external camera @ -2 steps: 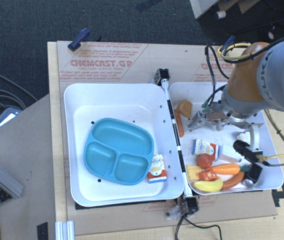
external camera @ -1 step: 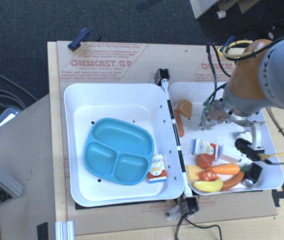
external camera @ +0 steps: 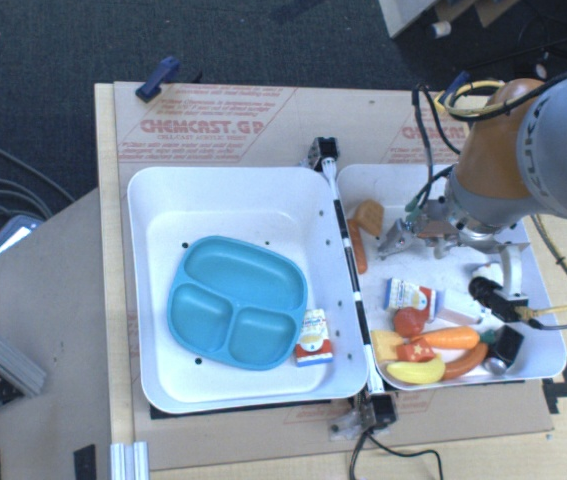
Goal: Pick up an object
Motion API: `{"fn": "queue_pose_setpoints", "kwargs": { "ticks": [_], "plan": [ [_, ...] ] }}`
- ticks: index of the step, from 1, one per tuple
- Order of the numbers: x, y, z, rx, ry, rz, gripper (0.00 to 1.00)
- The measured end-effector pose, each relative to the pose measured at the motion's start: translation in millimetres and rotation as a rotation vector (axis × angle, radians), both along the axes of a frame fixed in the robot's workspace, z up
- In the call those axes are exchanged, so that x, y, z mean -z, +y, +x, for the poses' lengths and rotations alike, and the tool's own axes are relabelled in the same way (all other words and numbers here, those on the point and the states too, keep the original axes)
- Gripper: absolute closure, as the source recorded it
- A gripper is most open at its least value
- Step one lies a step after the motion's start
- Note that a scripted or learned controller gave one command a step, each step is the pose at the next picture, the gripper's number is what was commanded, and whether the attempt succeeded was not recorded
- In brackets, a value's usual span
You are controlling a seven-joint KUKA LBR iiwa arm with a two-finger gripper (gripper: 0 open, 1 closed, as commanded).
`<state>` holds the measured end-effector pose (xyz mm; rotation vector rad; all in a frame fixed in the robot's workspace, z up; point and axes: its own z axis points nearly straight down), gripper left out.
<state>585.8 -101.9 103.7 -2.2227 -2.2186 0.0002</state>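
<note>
The arm enters from the right of the camera view and hangs over the right bin [external camera: 548, 353]. The gripper [external camera: 403, 236] sits low over the upper part of that bin, its metal tip pointing toward the divider between the two bins. No object is seen between the fingers. Whether they are spread or closed cannot be told from this slanted view.

The task names no particular object, so the nearest candidates are noted. A brown toy piece [external camera: 368, 217] lies just beside the gripper, toward the divider and slightly up the view. An orange strip [external camera: 359, 253] lies along the divider wall, just beyond the tip and slightly below it, its long axis running up and down the view, parallel to the wall.

Further down the view from the gripper lies a small carton [external camera: 409, 295], near but apart from the tip. Below it is a crowded group: a tomato [external camera: 409, 321], a carrot [external camera: 452, 338] lying crosswise, a banana [external camera: 415, 372] and other pieces touching one another against the bin's near wall.

In the left bin [external camera: 153, 268], well apart from the gripper across the divider, rest a blue tray [external camera: 235, 301] and a second small carton [external camera: 313, 334] touching its lower right corner.

Judgement: the brown piece is the closest target, a short shift toward the divider. Its nearness to the wall could hinder finger placement.
</note>
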Motion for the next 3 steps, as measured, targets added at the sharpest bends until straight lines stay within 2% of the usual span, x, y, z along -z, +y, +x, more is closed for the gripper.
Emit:
{"fn": "queue_pose_setpoints", "kwargs": {
  "ticks": [1, 2, 3],
  "plan": [
    [19, 4, 80, -0.003, -0.001, -0.001, 0.00],
    [9, 4, 81, -0.004, -0.004, -0.003, 1.00],
    [-81, 81, 54, -0.002, -0.002, 0.000, 1.00]
  ]
}}
